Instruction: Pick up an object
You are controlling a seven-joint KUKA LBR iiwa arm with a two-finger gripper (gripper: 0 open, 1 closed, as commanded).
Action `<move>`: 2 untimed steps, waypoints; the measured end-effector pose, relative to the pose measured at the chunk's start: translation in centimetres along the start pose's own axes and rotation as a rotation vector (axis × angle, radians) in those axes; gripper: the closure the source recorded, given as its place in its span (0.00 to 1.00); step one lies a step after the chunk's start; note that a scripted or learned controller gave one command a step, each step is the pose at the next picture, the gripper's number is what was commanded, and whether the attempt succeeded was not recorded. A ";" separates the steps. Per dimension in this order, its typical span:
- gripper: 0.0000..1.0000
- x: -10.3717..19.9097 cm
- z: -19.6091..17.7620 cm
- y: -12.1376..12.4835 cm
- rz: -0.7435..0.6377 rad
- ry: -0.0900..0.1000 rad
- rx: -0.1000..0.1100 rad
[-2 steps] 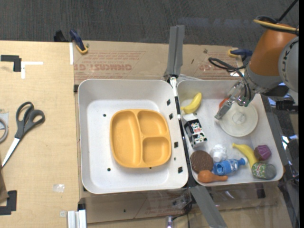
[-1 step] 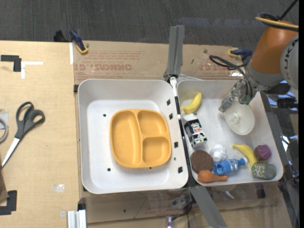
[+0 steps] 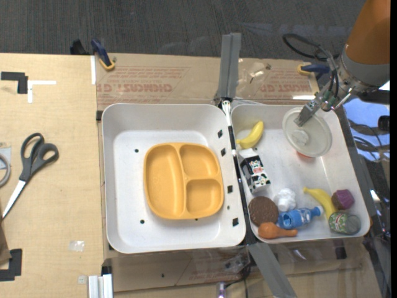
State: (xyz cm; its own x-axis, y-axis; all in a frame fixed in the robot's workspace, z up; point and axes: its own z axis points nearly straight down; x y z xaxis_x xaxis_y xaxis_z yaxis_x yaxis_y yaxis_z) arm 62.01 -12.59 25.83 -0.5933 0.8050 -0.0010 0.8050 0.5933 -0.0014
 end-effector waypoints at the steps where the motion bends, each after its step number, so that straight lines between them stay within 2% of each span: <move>1: 1.00 1.2 -3.6 5.1 0.076 0.000 0.000; 2: 0.00 1.2 -3.7 5.1 0.077 -0.001 -0.001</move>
State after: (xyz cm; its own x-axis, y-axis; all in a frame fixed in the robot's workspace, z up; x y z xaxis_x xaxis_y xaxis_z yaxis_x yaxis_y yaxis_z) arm 65.42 -8.58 29.56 -0.5300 0.8480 -0.0026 0.8480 0.5300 -0.0001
